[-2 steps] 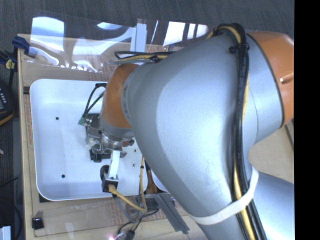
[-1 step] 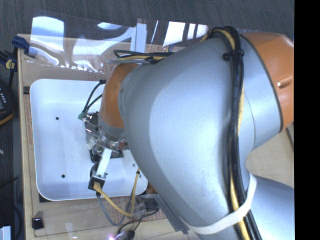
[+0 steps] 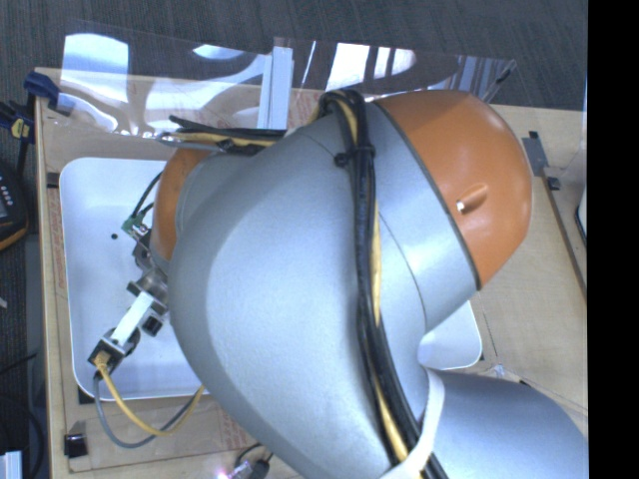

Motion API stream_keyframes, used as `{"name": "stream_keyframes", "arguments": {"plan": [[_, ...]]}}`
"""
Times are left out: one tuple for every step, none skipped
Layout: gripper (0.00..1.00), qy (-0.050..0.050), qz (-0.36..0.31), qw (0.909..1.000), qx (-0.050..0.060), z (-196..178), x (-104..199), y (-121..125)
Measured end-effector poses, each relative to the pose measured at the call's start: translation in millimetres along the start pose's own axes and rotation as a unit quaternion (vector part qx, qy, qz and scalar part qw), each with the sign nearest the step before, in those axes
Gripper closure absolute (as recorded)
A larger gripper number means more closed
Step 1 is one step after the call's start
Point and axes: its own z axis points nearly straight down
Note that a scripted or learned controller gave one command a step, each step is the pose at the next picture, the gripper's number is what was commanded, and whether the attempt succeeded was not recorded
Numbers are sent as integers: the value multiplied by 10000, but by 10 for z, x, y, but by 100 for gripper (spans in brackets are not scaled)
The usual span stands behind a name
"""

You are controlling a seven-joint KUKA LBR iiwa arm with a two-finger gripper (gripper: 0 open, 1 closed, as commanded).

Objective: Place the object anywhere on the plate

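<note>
Grey-and-orange arm [image 3: 339, 287] hides the shallow white left bin [image 3: 85, 267]; end effector state untellable; go slowly, confirm plate position.

Arm [image 3: 329, 297]: one, grey, entering from the right and lying across the middle of the camera view, its bulk close under the lens. Orange band [image 3: 469, 188]: broad, domed, on the upper right of the link; a second strip of orange shows at the left behind the grey shell. Cable bundle [image 3: 364, 267]: black and yellow, strapped along the link from top to bottom. Wrist attachment [image 3: 130, 322]: white and black, angled down-left, with a yellow cable [image 3: 130, 412] looping beneath it.
</note>
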Motion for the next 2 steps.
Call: {"name": "stream_keyframes", "arguments": {"plan": [[100, 1, -346, 9994, 6, -1227, -102, 41], [100, -21, -395, 9992, 16, -812, 85, 900]]}}
